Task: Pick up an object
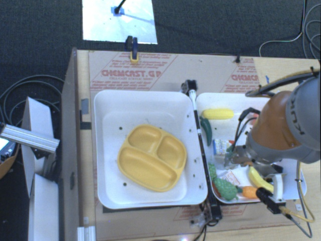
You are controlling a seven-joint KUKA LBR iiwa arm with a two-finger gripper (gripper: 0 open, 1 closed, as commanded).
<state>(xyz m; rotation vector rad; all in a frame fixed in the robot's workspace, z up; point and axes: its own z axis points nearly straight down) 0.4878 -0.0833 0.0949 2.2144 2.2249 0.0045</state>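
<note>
The right bin (235, 97) holds several small objects. A yellow corn-like piece (218, 114) lies at the back, with a dark green vegetable (206, 128) beside it along the left wall. A small blue-and-white carton (219, 146) sits mid-bin. Toward the front lie a white-and-red packet (230, 176), a green broccoli-like piece (225, 189), an orange carrot (249, 191) and a yellow banana (260, 179). My gripper (233, 157) hangs low over the middle of this bin, just right of the carton and above the packet. The arm's grey and orange wrist (273, 129) hides the bin's right half.
The left bin (145, 95) holds a yellow compartment tray (153, 157). A black divider clamp (190, 88) sits between the bins at the back. Cables (241, 129) trail from the wrist over the right bin. A white sheet (118, 14) lies on the floor beyond the bench.
</note>
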